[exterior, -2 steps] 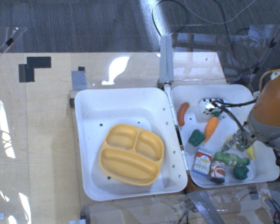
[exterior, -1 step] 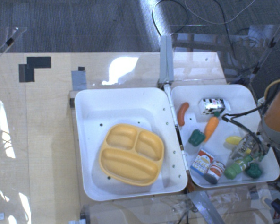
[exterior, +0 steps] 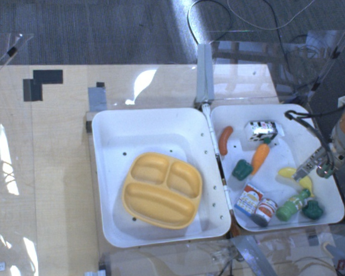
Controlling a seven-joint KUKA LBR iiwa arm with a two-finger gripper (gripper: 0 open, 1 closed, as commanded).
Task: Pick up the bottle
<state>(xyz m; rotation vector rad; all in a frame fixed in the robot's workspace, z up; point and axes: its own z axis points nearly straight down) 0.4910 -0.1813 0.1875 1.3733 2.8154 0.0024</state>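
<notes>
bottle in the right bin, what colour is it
Green, with a lighter cap end; the bottle lies near the bin's front right corner in the camera view.

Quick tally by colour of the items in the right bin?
Green: 3 - bottle, pepper, broccoli
Orange: 1 - carrot
Red: 1 - sausage
Yellow: 1 - banana
Silver: 1 - can
Mixed colours: 2 - carton, small can
Total: 9

bright daylight, glare patches on the bench point(exterior: 46, 171), slightly soft focus.
</notes>
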